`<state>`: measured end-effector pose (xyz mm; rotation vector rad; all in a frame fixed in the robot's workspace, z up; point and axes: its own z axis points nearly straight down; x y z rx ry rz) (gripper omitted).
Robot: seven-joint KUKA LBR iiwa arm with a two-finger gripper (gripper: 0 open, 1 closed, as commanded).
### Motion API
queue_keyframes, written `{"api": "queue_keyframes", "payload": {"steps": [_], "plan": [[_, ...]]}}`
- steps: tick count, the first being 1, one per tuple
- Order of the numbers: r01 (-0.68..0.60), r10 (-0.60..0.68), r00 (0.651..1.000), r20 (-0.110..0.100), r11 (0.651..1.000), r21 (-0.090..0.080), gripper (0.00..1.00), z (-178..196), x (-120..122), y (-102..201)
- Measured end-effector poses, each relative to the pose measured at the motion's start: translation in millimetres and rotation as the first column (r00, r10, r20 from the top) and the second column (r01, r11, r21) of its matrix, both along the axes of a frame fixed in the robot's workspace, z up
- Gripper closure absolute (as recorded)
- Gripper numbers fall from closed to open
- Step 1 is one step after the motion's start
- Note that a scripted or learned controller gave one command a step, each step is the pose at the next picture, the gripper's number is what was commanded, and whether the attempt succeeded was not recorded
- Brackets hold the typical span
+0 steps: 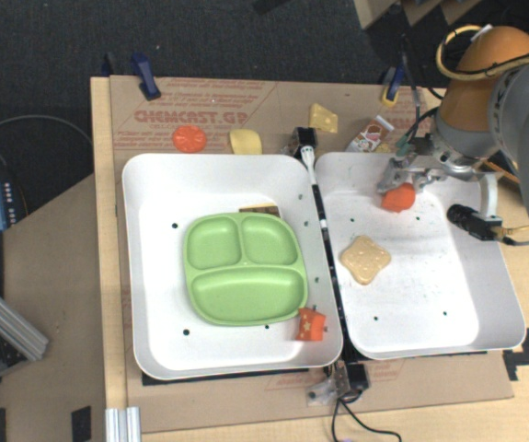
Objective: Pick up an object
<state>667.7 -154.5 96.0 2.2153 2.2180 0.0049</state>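
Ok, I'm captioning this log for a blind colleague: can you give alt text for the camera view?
A grey robot arm's gripper sits directly over a red-orange object in the right white bin, near a tan toast-shaped piece. The left white bin holds a green divided tray and a small orange block.

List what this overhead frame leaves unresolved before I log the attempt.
- Gripper: its own body hides whether the red object below it is touching or held.
- Brown item: mostly behind the green tray.
- Packet print: too small to read.
- Arm: cut off by the right edge.
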Motion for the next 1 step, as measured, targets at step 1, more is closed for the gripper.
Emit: {"api": "queue_keyframes", "payload": {"steps": [1], "plan": [[-0.003,0.003,1.000,-0.007,1.000,0.005,1.00,92.5,-37.4,82.5]]}}
